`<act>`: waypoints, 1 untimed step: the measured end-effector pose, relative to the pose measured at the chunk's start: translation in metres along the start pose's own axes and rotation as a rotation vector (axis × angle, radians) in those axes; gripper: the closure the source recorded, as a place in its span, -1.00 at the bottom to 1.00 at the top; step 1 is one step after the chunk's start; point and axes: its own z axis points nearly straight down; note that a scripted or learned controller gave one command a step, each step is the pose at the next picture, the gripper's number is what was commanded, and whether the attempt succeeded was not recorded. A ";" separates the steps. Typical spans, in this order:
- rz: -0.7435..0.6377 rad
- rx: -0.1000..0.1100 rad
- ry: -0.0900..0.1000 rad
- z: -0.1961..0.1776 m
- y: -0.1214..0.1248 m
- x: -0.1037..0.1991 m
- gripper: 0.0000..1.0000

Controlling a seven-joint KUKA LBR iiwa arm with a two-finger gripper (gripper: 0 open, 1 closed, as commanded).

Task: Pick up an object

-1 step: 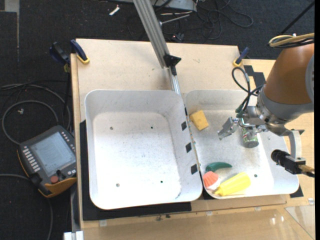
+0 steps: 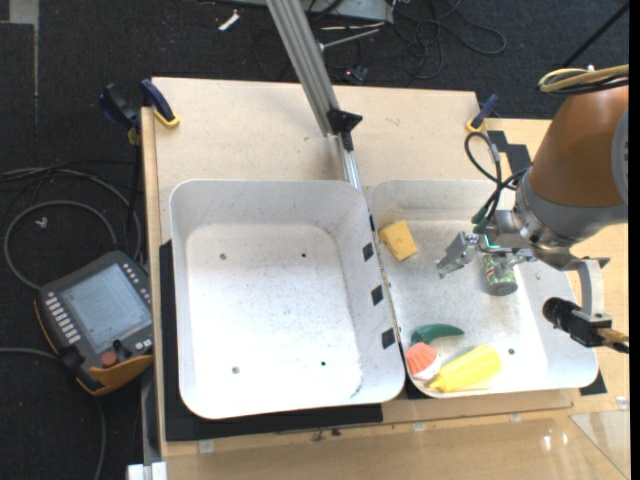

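Note:
My gripper (image 2: 468,254) hangs over the middle of the right bin (image 2: 560,363), below the grey and orange arm (image 2: 585,168). A small grey-green cylinder (image 2: 500,276) sits right beside it; whether it is held is unclear. A yellow block (image 2: 398,239) lies near the bin's left wall, to the left of the gripper. Along the front of the bin lie a dark green piece (image 2: 437,332), a red and white object (image 2: 422,359) and a long yellow object (image 2: 467,368), well apart from the gripper.
The left bin (image 2: 200,218) adjoins the right one, with black tabs along the shared wall. A slanted metal pole (image 2: 305,58) comes down to the bins' back edge. Clamps sit at the bench's back corners. A teach pendant (image 2: 95,318) lies on the floor at left.

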 end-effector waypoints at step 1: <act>0.000 0.004 0.000 0.045 0.004 0.004 -1.00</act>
